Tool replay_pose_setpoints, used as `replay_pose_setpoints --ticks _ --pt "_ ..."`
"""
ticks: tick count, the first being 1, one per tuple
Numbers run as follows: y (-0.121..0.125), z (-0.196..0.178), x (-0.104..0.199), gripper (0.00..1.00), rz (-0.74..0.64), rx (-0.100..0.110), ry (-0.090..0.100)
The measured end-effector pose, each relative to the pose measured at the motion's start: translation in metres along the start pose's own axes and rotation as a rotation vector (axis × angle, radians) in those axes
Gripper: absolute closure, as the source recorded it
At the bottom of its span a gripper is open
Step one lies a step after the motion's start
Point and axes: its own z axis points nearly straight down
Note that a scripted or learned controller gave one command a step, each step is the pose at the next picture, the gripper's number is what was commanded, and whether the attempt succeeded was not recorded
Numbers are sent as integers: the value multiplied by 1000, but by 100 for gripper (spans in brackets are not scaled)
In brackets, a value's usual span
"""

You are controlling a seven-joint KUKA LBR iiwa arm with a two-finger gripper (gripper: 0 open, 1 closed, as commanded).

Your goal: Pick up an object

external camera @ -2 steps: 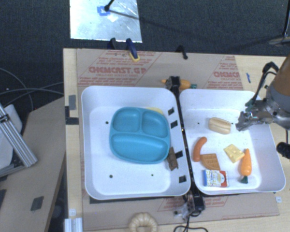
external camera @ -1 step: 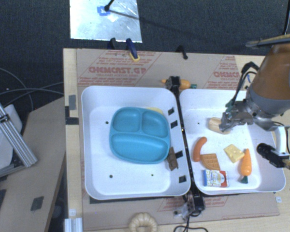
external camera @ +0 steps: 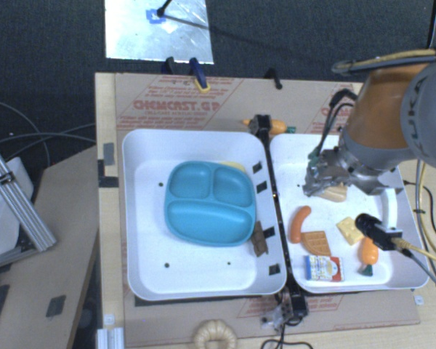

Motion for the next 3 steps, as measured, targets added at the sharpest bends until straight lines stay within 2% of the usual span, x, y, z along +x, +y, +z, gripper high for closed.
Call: replay_pose_setpoints --ticks 1,2,3 --pt "1 -5 36 100 1 -1 -1" --pt "-4 -23 35 100 3 -1 -1" --pt "2 -25 39 100 3 -1 0"
